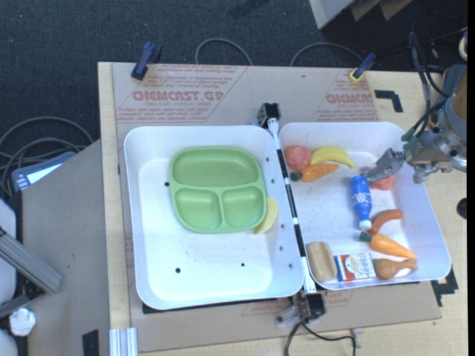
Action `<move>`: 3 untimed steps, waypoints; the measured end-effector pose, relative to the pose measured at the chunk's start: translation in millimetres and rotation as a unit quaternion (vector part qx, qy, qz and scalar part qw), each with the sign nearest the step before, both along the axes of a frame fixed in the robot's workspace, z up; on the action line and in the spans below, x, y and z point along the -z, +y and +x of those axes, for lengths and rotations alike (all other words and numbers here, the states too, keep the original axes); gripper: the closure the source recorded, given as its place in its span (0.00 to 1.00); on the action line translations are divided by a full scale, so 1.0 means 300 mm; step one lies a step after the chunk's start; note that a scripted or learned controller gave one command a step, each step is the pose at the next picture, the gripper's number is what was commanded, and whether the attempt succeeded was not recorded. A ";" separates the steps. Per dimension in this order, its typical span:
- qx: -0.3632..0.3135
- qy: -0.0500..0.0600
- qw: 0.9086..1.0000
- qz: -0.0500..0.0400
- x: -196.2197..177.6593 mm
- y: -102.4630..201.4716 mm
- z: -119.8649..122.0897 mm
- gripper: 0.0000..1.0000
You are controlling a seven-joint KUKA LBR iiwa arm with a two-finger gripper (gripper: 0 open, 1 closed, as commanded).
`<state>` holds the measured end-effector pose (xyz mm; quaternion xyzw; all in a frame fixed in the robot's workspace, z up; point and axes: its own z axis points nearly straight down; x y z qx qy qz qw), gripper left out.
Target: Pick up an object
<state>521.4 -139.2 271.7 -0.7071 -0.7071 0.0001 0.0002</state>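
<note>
Left bin (148, 199) held a divided tray (219, 189). Right bin (430, 221) held a bottle (361, 201) at centre, a banana (332, 155) behind it, a carton (354, 267) in front.

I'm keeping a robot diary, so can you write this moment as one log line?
stage: reaching | gripper: over right bin, beside blue bottle | held: nothing seen | left bin: green tray
</note>
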 end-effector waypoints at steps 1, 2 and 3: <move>0.000 0.001 1.000 0.000 0.414 -0.154 0.186 0.00; 0.000 0.001 1.000 0.001 0.626 -0.037 0.188 0.00; 0.000 0.001 1.000 0.001 0.624 -0.002 0.134 0.00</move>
